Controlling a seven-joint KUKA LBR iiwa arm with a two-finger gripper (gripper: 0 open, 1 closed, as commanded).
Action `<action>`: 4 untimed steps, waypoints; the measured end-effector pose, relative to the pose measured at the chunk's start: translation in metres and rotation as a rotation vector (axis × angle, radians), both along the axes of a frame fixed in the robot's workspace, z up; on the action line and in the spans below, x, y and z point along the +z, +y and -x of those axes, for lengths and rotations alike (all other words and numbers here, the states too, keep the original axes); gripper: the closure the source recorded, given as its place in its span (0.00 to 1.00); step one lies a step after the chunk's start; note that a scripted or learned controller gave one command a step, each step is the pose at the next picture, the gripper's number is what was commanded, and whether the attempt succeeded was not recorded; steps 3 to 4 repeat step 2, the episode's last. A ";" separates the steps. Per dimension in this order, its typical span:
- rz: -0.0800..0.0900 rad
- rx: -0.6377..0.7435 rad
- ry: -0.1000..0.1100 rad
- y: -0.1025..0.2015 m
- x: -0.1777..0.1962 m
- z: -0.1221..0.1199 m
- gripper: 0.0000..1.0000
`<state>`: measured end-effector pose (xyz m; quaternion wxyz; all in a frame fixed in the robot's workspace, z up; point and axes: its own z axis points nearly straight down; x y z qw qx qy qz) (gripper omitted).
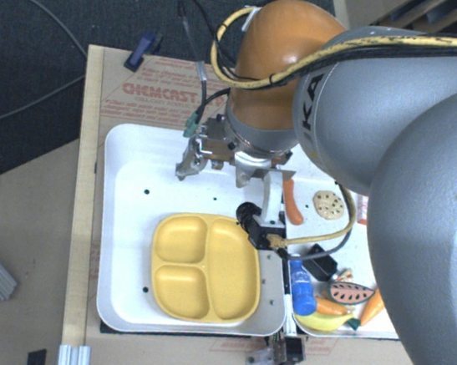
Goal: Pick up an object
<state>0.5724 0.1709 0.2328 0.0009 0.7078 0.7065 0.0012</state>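
Note:
My gripper [230,173] hangs under the orange wrist band over the back part of the left bin [124,205], just behind the yellow divided plate [204,267] that lies in that bin. Nothing shows in its grasp. In the right bin [334,331], mostly hidden by the arm, lie an orange chili-like piece [293,202], a round cookie [328,203], a blue bottle [301,287], a black object [319,263], a watermelon slice [349,291], a banana [325,322] and a carrot [372,307].
The big grey arm covers the view's upper right and most of the right bin. A black cable plug [250,220] dangles by the plate's back right corner. The bins rest on a cardboard sheet [161,92] with a blue object [142,50] at its far edge.

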 end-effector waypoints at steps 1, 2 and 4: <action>0.001 0.000 0.002 -0.040 0.000 -0.057 0.00; 0.004 -0.002 0.001 -0.152 0.009 -0.094 0.00; 0.004 -0.002 0.001 -0.152 0.009 -0.094 0.00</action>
